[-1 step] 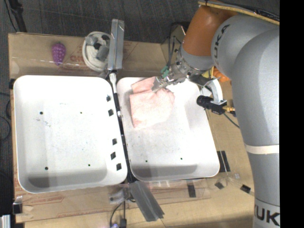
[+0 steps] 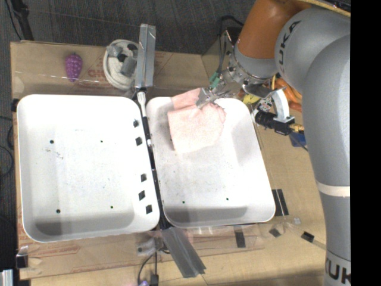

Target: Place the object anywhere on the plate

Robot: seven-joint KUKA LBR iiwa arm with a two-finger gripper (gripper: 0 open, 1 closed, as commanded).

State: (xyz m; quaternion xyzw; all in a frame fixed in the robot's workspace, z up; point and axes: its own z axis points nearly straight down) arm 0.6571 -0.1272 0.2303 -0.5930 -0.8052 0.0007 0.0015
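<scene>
A pale pink cloth point(image 2: 195, 127) hangs over the far part of the right white bin point(image 2: 250, 183), folded and drooping. Its top edge is pinched between the fingers of my gripper point(image 2: 206, 98), which is shut on it. The gripper stands at the far rim of the right bin, with the arm's orange band above it. The cloth's lower part lies close to the bin floor; I cannot tell whether it touches.
The left white bin point(image 2: 77, 159) sits beside the right one, with a black-tabbed divider point(image 2: 146, 159) between them. Behind the bins on the bench are a purple grape-like object point(image 2: 73, 66), a white ring-shaped item point(image 2: 121, 64) and a grey metal bar point(image 2: 145, 55).
</scene>
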